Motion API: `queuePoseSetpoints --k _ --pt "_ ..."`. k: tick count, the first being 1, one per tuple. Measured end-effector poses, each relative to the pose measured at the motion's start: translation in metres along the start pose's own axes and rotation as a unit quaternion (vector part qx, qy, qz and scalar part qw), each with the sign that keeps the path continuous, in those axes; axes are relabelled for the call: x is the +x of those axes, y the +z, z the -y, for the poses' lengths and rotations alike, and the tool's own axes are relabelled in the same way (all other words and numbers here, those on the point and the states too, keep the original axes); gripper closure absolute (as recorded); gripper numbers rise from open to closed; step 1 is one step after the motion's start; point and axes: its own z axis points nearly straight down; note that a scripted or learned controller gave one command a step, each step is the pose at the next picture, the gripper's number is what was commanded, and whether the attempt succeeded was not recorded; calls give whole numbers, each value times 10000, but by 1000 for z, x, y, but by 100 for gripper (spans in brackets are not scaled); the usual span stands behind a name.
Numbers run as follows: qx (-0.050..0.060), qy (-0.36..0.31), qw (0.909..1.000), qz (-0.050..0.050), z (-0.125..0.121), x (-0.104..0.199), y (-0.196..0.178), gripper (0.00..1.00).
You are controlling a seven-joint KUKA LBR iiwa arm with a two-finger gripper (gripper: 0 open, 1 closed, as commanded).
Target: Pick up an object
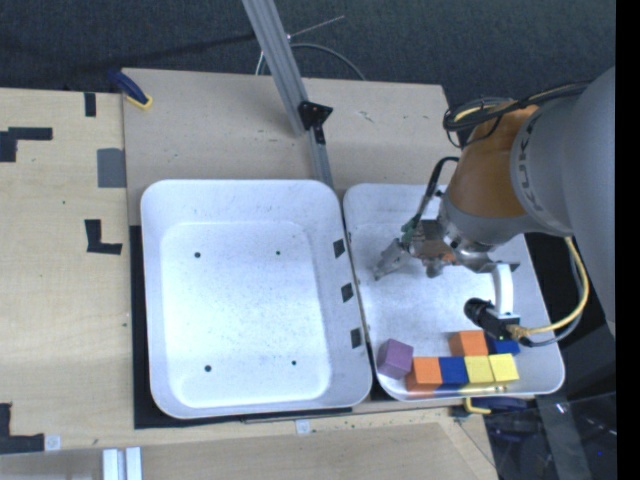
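In right bin [385,208]: block row [465,370] long axis left-right, purple block [396,356] at left end

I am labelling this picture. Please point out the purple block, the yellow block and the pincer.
purple block [396,356]: camera view, top face.
yellow block [481,369]: camera view, top face.
pincer [392,263]: camera view, between its fingertips.

Hidden and cut-off parts

The arm [560,158] runs off frame at three o'clock; its wrist covers part of the right bin [372,218].

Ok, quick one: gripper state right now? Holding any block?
Gripper: open, holding nothing, over bare floor of the right bin. The blocks sit apart at the near edge.
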Motion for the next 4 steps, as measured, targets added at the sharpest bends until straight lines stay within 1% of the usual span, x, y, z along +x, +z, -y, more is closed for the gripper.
queuePoseSetpoints --k 1,2,3,4 --pt "-28 5 10000 2 -1 -1 -3 0" --pt "-60 -45 10000 -12 6 80 -72 0" --pt "-22 -33 10000 -6 16 134 -67 0" --pt "-30 -33 10000 -2 1 186 -67 0"
